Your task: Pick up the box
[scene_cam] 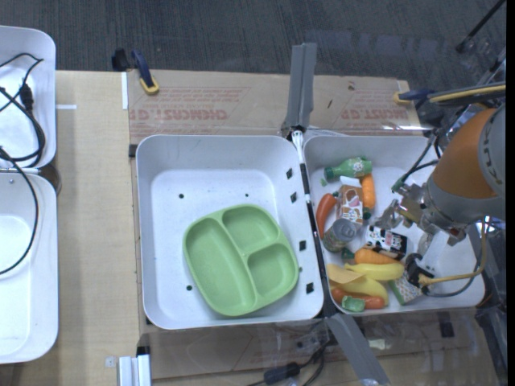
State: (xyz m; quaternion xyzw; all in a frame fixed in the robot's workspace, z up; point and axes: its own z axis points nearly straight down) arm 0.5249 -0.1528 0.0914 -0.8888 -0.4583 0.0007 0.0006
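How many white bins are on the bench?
2. The left bin holds a green tray. The right bin sits beside it, holding the toy food pile, with the gripper over it.

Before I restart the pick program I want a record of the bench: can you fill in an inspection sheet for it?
Surface: wooden bench bearing two white bins side by side, left bin and right bin.
Job's things: small box with a printed label lies in the right bin, among the toy food.
Clutter: green divided plate in the left bin; green bottle, carrot, can and banana in the right bin.
Grippers: gripper is low over the right bin, right of the box; finger state unclear.
Cables: black cables at far left.
Surroundings: dark floor beyond the bench.
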